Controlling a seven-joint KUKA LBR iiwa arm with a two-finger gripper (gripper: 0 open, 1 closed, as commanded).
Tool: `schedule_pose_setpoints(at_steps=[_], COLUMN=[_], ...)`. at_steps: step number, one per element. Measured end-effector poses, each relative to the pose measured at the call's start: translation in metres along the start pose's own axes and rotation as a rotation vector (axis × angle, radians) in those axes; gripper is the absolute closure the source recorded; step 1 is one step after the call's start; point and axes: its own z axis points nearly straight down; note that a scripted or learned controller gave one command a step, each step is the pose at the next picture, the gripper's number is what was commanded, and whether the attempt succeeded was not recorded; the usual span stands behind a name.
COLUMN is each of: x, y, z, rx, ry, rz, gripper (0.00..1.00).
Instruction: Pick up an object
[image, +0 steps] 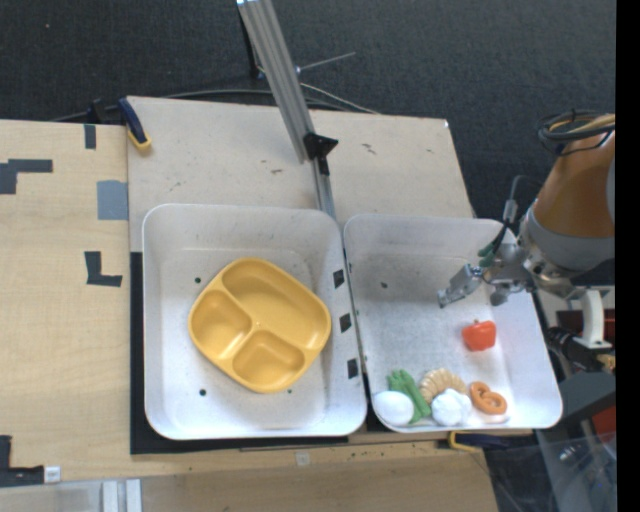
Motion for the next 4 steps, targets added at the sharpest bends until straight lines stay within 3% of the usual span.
schedule_pose_setpoints(at_steps=[2,3,4], x=[0.003,0.004,0.003], y=[0.008,0.009,0.007], z=[0.107,0.094,0.051], rx=[0.001,-0.003,-0.008], ry=[0.001,0.002,0.0], rz=[-0.001,-0.002,-0.001], gripper=[0.0,1.0,1.0])
